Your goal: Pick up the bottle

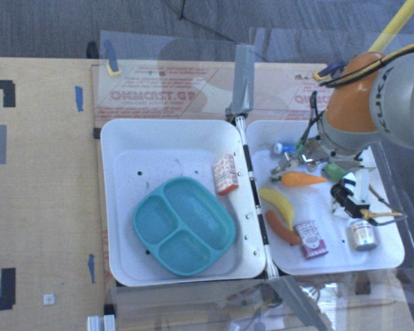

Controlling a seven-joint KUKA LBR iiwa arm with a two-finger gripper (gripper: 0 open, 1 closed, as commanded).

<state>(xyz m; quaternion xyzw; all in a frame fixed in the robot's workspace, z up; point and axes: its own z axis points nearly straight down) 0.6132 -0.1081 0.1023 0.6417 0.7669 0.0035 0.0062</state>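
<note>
Here | bottle (285, 147) in right bin | touching hand (294, 158), its upper-left

The arm (400, 109) is a thick, rounded grey tube with dark lettering on its side. An orange band (352, 98) wraps it above the wrist, smooth and glossy. A yellow cable (400, 19) and a thin black cable run along the top of the band. Below it sits a grey wrist section, then a small metal gripper (293, 158) of silver and dark parts.
</note>
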